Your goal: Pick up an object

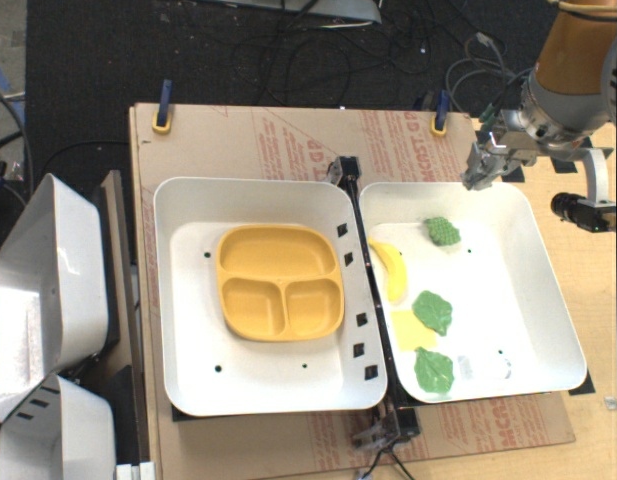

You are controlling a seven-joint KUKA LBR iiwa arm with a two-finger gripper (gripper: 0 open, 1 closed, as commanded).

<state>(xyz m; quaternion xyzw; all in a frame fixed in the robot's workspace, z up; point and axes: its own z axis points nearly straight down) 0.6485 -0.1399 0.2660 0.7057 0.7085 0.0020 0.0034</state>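
Right now my gripper hovers over the far rim of the right bin, up near its back edge; nothing is between the fingers, and I cannot tell how far apart they stand. No object grabbed yet, so the step in hand looks like the approach. Nearest target is the small green broccoli-like piece, just in front of and left of me. To do it well I should centre over that piece, come straight down, and stay off the bin wall. Further out in the same bin: a yellow banana by the divider, a second green piece, a flat yellow piece touching it, and a third green piece near the front. The left bin holds one yellow three-compartment tray, compartments bare.
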